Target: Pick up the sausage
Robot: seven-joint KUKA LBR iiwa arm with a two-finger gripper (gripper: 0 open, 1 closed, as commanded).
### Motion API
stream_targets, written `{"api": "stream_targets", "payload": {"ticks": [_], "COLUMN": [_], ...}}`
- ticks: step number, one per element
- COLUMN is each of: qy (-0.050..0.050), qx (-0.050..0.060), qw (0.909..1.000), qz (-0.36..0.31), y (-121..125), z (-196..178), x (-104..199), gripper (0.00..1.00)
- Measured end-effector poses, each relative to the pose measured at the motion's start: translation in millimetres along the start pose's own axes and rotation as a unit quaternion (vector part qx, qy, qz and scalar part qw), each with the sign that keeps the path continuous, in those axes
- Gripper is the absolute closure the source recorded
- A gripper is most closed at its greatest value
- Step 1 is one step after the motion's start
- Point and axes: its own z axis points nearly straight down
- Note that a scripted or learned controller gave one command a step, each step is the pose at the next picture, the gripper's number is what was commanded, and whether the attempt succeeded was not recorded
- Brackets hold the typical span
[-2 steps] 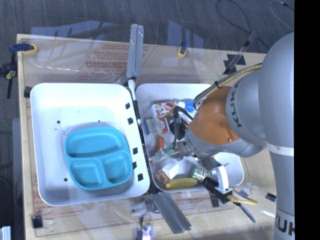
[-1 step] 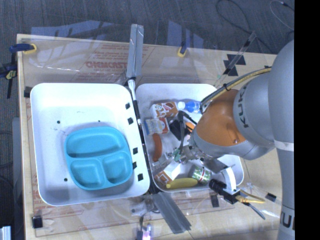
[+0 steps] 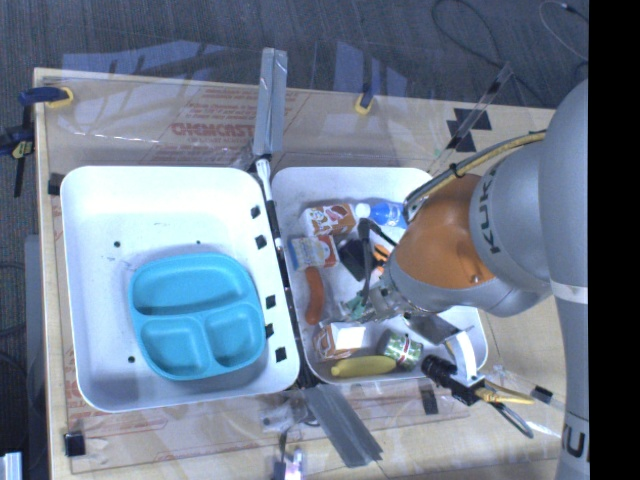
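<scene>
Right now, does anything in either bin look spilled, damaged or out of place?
Nothing stands out. The reddish-brown sausage lies flat near the left wall of the right white bin, amid jumbled items. The blue divided plastic tray sits level in the left white bin.

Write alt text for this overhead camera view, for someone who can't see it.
A grey and orange robot arm reaches into the right bin of cluttered food items, near a sausage. The left bin holds a blue divided tray.

1. Two bins sit side by side: the left bin [image 3: 85, 268] holds a sectioned tray [image 3: 195, 313].
2. The right bin [image 3: 330, 183] holds the sausage [image 3: 314, 294] near its left wall.
3. A banana [image 3: 364, 366] lies at its near edge, a small can [image 3: 403, 349] just right of it.
4. The arm [image 3: 500, 228] reaches over its right half.
</scene>
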Motion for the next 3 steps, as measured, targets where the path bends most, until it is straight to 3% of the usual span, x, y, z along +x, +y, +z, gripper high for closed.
{"api": "stream_targets", "payload": {"ticks": [1,2,3], "qy": [0.001,0.002,0.000], "qx": [0.000,0.001,-0.001], "qw": [0.9893,0.9685,0.9325], "qz": [-0.146,-0.249,-0.361], "y": [53,29,87], "z": [-91,-82,-157], "x": [96,24,94], "gripper": [1.00,1.00,1.00]}}
